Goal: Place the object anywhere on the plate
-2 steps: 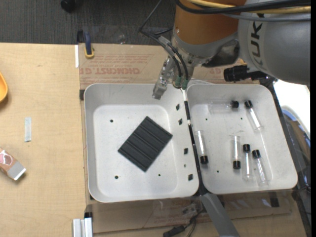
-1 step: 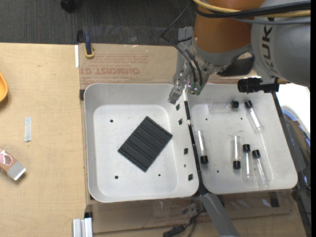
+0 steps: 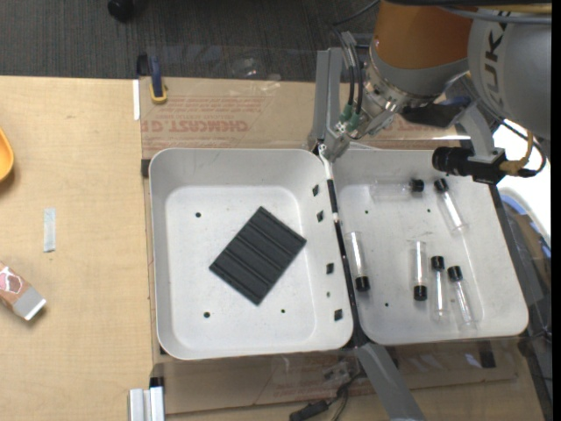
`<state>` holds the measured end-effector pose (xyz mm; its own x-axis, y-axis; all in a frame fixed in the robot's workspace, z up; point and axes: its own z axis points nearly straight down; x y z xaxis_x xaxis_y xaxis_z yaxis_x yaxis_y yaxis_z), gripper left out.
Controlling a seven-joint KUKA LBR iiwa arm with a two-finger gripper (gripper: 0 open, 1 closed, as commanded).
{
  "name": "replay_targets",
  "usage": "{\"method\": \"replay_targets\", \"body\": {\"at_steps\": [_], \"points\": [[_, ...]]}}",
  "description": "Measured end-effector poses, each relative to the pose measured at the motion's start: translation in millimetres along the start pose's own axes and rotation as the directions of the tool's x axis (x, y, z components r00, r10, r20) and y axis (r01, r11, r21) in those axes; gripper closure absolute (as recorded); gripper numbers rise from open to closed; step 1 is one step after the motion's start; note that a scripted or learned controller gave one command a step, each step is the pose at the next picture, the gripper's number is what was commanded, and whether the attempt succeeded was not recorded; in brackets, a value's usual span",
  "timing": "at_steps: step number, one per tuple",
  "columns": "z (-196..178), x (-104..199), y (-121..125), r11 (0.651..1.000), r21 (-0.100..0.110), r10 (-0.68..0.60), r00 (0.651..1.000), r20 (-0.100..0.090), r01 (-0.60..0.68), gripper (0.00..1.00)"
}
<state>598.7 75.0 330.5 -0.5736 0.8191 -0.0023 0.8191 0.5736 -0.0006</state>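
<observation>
Tubes: six clear plastic tubes with black caps (image 3: 420, 272) lie flat on the floor of the right shallow white bin (image 3: 500, 323), none of them on the plate.
Tube layout: one lies close to the bin's left wall, three lie near one another toward the front right, one lies slanted toward the back right, and one lies crosswise near the back.
Plate: a black ribbed rectangular plate (image 3: 259, 254) lies turned at an angle near the middle of the left shallow white bin (image 3: 159, 261), with nothing on it.
Gripper: the two-finger gripper (image 3: 337, 139) hangs at the back rim where the two bins meet, apart from every tube; whether it is clenched or released cannot be told, and no tube is seen in it.
Arm: the grey arm with its orange band (image 3: 421, 11) comes in from the upper right, with a small black cylinder (image 3: 460, 160) jutting over the right bin's back edge.
Writing on arm: the letters "KU" read on the grey housing (image 3: 517, 55); the rest is cut off.
Writing on cardboard: a brown cardboard sheet (image 3: 219, 117) behind the bins carries red print, upside down, too unclear to read with certainty.
Bench: the pale wooden benchtop (image 3: 79, 147) bears a small grey strip (image 3: 49, 231) and a wrapped block (image 3: 19, 292) at the left; a blue-handled clamp (image 3: 153, 82) sits at its back edge.
</observation>
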Motion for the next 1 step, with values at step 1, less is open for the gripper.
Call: {"method": "replay_targets", "body": {"at_steps": [1], "points": [[32.6, 7.8, 62.2, 0.892, -0.002, -0.451, 0.892, 0.000, 0.451, 1.00]]}}
